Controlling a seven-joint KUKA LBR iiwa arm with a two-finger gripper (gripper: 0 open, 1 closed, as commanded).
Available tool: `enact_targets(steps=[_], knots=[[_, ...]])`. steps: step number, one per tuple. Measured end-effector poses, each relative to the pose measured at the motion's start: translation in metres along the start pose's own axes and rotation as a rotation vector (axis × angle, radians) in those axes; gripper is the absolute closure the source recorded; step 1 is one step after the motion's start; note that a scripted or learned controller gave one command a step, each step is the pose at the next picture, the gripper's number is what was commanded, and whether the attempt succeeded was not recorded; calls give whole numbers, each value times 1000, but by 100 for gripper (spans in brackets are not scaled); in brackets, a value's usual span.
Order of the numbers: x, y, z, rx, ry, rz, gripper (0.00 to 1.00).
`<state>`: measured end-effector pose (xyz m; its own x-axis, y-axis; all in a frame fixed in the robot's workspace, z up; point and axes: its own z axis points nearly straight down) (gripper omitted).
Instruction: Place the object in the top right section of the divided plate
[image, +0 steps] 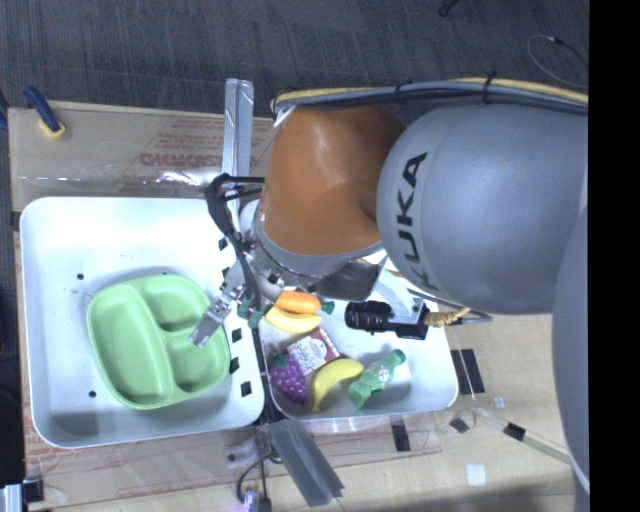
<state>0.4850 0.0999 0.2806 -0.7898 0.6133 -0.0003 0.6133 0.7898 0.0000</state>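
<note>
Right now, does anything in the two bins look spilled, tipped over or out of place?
Nothing stands out. The green divided plate lies flat in the left bin, and the toy foods, such as the banana and grapes, are inside the right bin.

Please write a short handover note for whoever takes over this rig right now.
Pincer: low over the right edge of the green divided plate, at the ridge between its two right sections; whether it is open or shut cannot be told, and nothing can be made out in it.
Plate: in the left bin, all three sections bare.
Right bin: carrot, two bananas, grapes, green bottle, a pink-labelled packet.
Done: nothing placed.
Left: get one object into the top right section.
</note>
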Motion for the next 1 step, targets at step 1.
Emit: enact_targets(steps=[1], knots=[[48, 65, 54, 4, 3, -167, 0]])
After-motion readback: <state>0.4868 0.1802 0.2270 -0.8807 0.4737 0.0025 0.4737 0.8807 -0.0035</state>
